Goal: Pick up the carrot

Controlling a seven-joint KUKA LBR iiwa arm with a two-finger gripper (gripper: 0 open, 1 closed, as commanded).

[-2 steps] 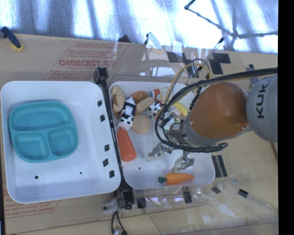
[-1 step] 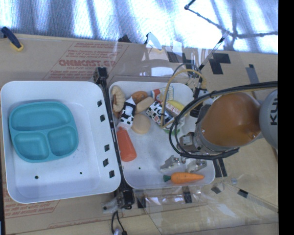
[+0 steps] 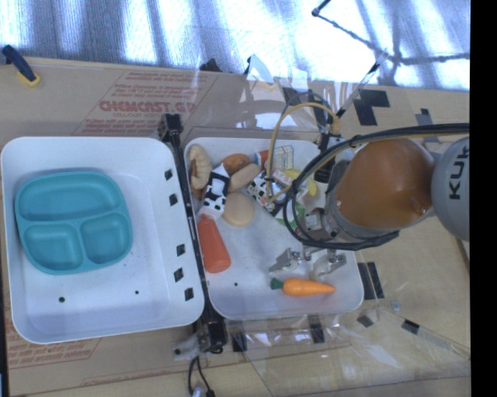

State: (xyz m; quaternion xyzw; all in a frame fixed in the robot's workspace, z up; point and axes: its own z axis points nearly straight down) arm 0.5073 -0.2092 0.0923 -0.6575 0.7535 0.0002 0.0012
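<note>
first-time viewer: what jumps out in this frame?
The arm's big orange band dominates the right side, hanging over the right bin. Just below it the tool hovers close above the carrot, which lies on its side near that bin's front edge. In the left bin sits a teal three-compartment plate, while a jumble of toy food crowds the right bin's far end.

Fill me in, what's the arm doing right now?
The arm is over the right bin, with its gripper low, just above the carrot near the bin's front edge. The carrot lies flat on the bin floor, not between the fingers, so nothing is picked up yet. Other toy foods are piled at the back of that bin, and an orange bottle lies by its left wall. The left bin holds a teal tray.
</note>
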